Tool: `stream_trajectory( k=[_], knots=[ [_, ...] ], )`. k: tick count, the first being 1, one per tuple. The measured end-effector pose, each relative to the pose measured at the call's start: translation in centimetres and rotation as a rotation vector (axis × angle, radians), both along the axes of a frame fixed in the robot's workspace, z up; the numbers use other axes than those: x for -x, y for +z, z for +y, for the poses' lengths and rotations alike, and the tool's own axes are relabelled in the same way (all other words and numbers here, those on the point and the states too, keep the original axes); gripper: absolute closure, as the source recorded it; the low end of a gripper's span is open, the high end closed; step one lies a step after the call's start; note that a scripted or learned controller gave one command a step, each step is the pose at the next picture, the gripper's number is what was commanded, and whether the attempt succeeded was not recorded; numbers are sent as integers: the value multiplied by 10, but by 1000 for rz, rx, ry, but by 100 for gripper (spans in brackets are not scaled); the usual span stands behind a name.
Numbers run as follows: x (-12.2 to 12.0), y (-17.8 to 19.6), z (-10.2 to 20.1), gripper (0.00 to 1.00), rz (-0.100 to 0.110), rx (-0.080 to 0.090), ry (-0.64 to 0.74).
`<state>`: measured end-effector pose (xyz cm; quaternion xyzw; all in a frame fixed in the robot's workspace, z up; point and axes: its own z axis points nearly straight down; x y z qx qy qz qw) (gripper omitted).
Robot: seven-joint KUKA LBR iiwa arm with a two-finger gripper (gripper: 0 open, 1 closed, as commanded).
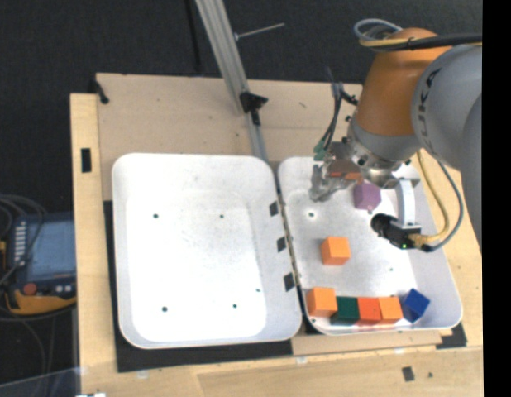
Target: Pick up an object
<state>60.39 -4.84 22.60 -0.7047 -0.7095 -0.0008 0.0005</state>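
Observation:
My gripper hangs over the upper left part of the right bin, near its left wall. A purple block lies just to the right of it, partly under the wrist. An orange cube sits alone near the bin's middle, below the gripper. Along the front wall several blocks stand in a row: an orange one, a green one, two more orange ones and a blue one. I see nothing held in the gripper.
The left bin lies beside the right one, with black clips along the shared edge. A slanted metal rail rises behind the bins. The arm's cable loops over the right bin's right side.

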Motion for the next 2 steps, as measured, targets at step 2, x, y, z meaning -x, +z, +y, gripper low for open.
stream_trajectory(
  k=[2],
  knots=[
    [11,6,121,100,4,-1,2]
  ],
)
